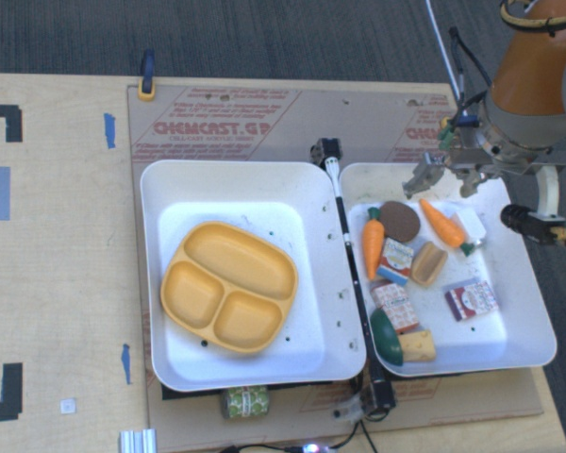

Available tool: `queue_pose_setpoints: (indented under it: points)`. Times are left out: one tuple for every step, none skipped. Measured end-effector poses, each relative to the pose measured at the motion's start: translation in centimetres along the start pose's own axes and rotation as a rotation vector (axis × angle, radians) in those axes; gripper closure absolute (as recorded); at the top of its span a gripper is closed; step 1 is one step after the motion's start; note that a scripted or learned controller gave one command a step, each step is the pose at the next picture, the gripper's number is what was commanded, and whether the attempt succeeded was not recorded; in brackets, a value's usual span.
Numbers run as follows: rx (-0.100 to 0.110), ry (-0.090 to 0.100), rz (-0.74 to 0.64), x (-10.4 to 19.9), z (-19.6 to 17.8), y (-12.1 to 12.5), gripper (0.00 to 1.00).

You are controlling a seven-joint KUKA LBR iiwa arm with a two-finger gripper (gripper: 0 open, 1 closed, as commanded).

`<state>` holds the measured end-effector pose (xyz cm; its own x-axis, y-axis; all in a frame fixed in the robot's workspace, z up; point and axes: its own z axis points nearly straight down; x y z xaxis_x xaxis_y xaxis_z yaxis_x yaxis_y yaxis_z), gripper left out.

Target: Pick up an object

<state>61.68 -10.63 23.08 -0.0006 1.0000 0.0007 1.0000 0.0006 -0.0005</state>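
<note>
The toys are packed tight in the right bin (pixel 538 333): cheese wedge (pixel 417 347) touching the green veggie (pixel 385 336), carrots (pixel 373 246) squeezed by the cookie (pixel 401 222). The gripper (pixel 446 179) hangs above the far edge, fingers spread, holding nothing. It could bump neighbours and slip.

Both white bins (pixel 160 253) look like smooth, slightly glossy plastic. The yellow divided plate (pixel 229 286) is matt plastic. The bench (pixel 57 281) is pale wood-grain board; metallic grey gripper (pixel 445 179).
</note>
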Motion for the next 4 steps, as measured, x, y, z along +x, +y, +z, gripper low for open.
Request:
queue_pose_setpoints:
  points:
    - [-0.025,-0.010,-0.003,-7.4,12.6,1.7,0.00]
    - [-0.002,0.001,-0.001,-1.7,14.5,-2.9,0.00]
    - [-0.007,-0.002,0.001,-1.8,13.3,-2.8,1.00]
    - [0.000,0.001,-0.001,3.3,4.6,-9.9,1.00]
